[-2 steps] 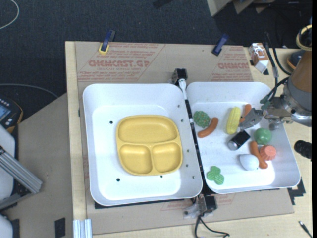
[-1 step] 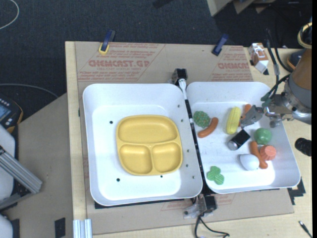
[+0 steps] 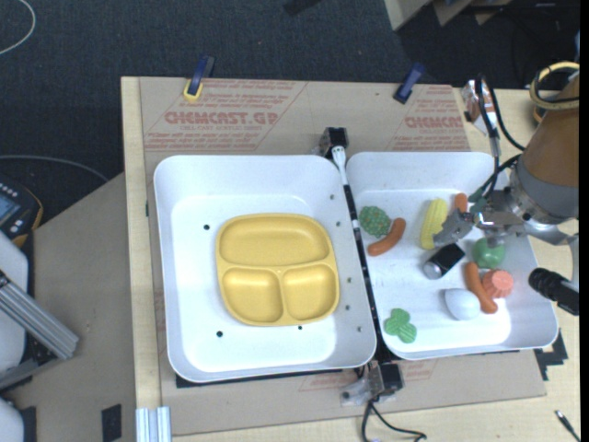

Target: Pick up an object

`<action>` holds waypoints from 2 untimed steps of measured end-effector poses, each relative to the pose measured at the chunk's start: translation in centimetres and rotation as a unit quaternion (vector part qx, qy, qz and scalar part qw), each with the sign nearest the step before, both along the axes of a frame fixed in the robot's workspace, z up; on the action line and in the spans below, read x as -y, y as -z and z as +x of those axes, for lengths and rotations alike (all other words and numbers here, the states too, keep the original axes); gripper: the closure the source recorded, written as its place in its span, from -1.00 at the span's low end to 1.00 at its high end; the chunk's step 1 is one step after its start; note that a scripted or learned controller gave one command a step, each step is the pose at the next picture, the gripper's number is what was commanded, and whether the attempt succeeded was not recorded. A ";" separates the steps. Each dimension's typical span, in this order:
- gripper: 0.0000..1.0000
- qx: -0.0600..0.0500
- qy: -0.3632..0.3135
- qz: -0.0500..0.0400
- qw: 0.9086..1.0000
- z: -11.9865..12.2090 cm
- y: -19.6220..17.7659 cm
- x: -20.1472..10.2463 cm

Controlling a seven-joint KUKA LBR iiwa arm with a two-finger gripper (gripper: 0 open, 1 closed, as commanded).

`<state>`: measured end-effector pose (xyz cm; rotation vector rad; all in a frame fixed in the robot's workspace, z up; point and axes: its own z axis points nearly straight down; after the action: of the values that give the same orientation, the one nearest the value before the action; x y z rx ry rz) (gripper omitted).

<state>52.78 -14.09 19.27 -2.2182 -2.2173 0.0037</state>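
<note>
The chief risk lay in the crowding around the pincer (image 3: 479, 217), which hung low over the right bin (image 3: 419, 168) among several small things. Whether it was released or clenched could not be told, and nothing was seen held in it. The likeliest target seemed to be the yellow corn cob (image 3: 433, 224), lying just to the pincer's left on the bin floor. An orange piece (image 3: 460, 203) sat close against the pincer on its far side, and a dark grey-tipped block (image 3: 444, 261) lay just nearer the camera. A descent slightly off line would probably have caught one of these neighbours, knocked the cob aside, or pinched two things together. The cob's rounded body could also have rolled or squirted out under a closing grip if taken off centre. A green ball (image 3: 490, 253) lay just under the wrist, nearer the camera, where a sideways sweep might have pushed it. The cob itself looked short and plump, bright yellow, probably a smooth plastic toy. It lay slightly tilted, with its long axis running roughly away from the camera. It stood apart from the orange sausage (image 3: 386, 237) further to the pincer's left.
</note>
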 end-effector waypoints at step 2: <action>-1.00 -0.001 0.000 0.000 1.000 -0.8 9.2 -1.1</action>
<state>51.96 -12.95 10.03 -2.2169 -2.2168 0.0040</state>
